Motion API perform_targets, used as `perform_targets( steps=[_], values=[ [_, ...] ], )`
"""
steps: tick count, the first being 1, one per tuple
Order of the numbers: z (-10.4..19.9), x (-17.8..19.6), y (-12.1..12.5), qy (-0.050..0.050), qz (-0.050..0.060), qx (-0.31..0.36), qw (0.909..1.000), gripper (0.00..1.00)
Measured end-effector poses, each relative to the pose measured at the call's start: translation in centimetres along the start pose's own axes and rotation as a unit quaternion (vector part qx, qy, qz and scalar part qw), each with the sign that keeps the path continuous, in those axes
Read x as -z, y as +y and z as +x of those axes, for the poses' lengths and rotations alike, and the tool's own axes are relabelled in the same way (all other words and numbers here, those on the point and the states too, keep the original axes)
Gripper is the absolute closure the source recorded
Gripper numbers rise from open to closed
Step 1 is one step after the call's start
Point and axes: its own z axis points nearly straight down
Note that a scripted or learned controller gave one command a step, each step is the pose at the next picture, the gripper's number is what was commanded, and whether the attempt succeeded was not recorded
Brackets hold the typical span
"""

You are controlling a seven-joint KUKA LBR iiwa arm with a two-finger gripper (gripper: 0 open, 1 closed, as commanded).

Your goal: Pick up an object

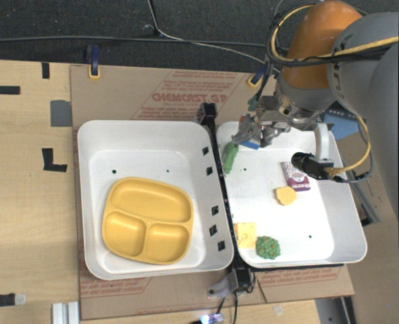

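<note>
Green elongated object at upper left corner of the right bin, tilted, its lower end just beside the divider between bins. Its upper end meets the gripper fingertips; object looks pinched there, hanging down and left from the fingers. Fingers narrow, closed on the top of the green piece. A small blue patch sits just behind the fingers; cannot tell what it is.

Rest of right bin: purple-and-white small packet at centre right, partly under a black cylindrical part of the wrist. Yellow rounded lump just below the packet, apart from it. Yellow flat square piece near lower left of this bin, close to the divider. Green knobbly ball just right of and below the square, near the front wall.

Left bin: yellow compartment tray lying flat, lower centre, one large section above two smaller.

Arm enters from upper right of frame, orange band prominent, yellow cables looped around it. Both bins rest on cardboard sheet over a wooden bench.
</note>
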Motion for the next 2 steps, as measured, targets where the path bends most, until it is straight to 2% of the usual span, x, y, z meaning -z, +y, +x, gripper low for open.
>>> perform_targets(
  steps=[1,2],
  values=[
    [5.1,-1.0,-0.9,0.000,0.001,0.000,1.0000,1.00],
    [10.0,-0.2,-0.8,0.000,0.000,0.000,1.0000,1.00]
  ],
)
